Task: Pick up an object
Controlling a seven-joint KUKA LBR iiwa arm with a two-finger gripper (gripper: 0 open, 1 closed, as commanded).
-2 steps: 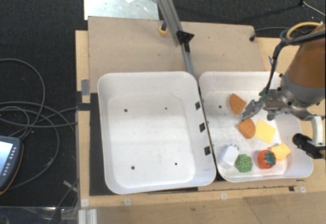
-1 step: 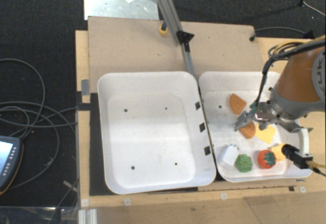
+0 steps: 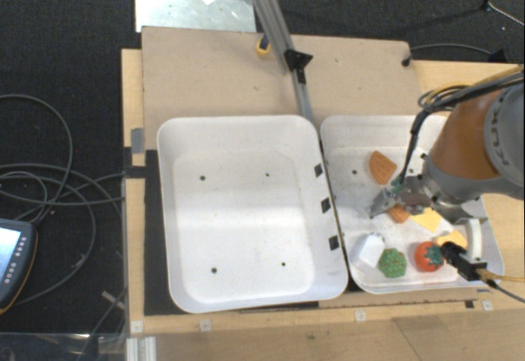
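The gripper is hovering in the right bin over a small orange piece, jaws state indiscernible, and closing here is risking a pinch on the neighbouring yellow piece, spoiling the pick

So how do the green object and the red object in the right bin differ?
The green object is bumpy and all green; the red object looks smoother, with a green patch on it. Green lies nearer the white block, red nearer the yellow piece. Both are small, roundish and lie free.
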